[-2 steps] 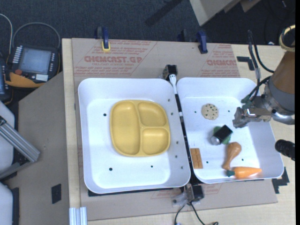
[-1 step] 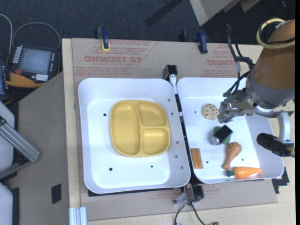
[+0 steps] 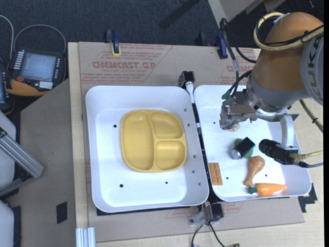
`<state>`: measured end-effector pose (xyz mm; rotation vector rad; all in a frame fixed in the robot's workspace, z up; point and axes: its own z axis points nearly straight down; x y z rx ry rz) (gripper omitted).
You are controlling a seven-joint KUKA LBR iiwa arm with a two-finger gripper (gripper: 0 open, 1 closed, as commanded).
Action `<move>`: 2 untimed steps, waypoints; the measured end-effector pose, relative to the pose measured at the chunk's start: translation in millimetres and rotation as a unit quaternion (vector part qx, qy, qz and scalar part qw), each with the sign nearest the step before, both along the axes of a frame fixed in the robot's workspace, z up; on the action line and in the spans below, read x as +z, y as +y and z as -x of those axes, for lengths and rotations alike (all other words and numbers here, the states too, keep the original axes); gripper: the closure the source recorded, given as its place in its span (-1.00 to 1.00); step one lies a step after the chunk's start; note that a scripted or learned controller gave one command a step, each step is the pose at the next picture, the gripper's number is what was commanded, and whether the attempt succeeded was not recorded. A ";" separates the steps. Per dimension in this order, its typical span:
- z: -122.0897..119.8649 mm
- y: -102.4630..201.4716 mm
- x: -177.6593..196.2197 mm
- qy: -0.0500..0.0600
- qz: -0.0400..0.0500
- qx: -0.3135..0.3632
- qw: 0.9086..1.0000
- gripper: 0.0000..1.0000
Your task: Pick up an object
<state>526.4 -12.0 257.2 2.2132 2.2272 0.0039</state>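
Two white bins sat on a brown board (image 3: 154, 60) over dark floor. The gripper (image 3: 230, 120) hung above the right bin (image 3: 211, 102); its grip could not be told. Carrot (image 3: 270, 189) and squash (image 3: 253, 169) lay near the front edge. A yellow tray (image 3: 152, 139) filled the left bin (image 3: 103, 112).

A handheld control pendant (image 3: 36, 68) lies left of the bench; two blue clamps (image 3: 115, 41) grip the brown backing board (image 3: 144, 60).

Smooth glossy white plastic on both bins (image 3: 103, 189). Matt yellow plastic on divided tray (image 3: 153, 140). Glossy orange plastic on toy carrot (image 3: 270, 189). Matt brown fibreboard, printed, on tabletop (image 3: 149, 66). Dull bare metal on tool (image 3: 232, 118).
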 end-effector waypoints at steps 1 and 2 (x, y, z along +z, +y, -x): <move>-19.3 58.7 -15.4 0.001 0.000 0.000 1.000 1.00; -32.2 99.5 -22.3 0.001 0.000 -0.001 1.000 1.00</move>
